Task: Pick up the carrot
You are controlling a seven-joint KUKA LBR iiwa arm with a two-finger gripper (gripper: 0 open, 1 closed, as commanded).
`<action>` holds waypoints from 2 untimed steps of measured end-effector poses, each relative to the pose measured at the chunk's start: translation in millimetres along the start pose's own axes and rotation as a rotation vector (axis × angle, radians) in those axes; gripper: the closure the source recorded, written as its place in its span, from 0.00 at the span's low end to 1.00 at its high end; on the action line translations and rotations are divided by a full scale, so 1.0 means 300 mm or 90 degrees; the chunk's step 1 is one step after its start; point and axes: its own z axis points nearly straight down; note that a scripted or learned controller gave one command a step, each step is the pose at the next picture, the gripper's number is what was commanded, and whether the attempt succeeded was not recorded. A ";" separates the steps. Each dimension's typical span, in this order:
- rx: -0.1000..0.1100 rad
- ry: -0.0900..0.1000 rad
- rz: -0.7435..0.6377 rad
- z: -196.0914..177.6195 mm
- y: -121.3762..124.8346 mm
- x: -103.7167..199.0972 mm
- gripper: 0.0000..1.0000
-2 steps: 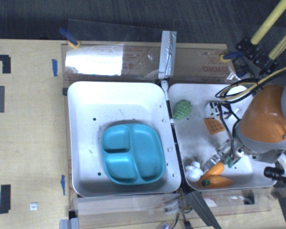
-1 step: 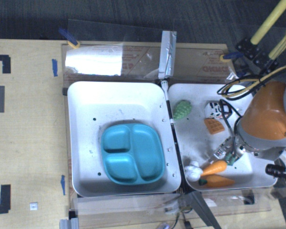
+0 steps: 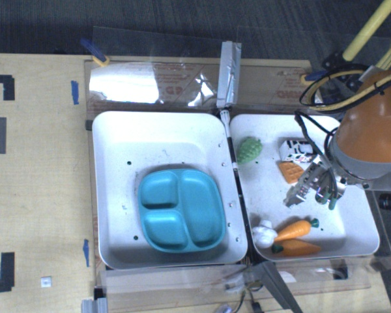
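Overhead, the gripper (image 3: 307, 192) is hovering above the carrot (image 3: 293, 229) in the right bin (image 3: 362, 237); its grip state is unclear.

A blue divided plate (image 3: 182, 208) lies in the left white bin (image 3: 111, 135), toward its lower middle. In the right bin (image 3: 362, 237), a green knobbly ball (image 3: 249, 149) sits at upper left, an orange cracker-like piece (image 3: 290, 171) near the middle, and a white garlic bulb (image 3: 264, 233) at lower left.
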 end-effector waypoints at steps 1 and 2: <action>0.000 0.000 -0.308 -0.033 -0.073 -0.054 1.00; 0.000 0.001 -0.309 -0.032 -0.072 -0.054 0.00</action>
